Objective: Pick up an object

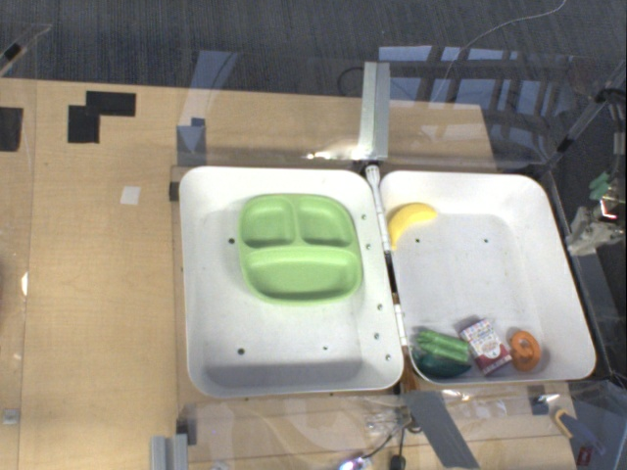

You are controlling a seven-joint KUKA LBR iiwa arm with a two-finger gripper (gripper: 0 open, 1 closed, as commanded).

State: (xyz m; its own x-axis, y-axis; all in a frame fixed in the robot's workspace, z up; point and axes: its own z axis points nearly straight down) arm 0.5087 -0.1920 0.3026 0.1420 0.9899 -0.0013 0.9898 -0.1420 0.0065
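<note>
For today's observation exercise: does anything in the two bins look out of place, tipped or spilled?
Nothing stands out. The green divided plate lies flat in the left bin. The yellow banana, green item, small carton and orange item rest in the right bin.

floor (196, 18): dark grey carpet | bench (88, 262): light wood, black squares (100, 114)

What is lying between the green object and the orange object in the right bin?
In the camera view, a small red-and-white carton lies between the green object and the orange object.

left bin (211, 262): green tray (298, 247) | right bin (519, 218): banana (411, 219), small items
</note>
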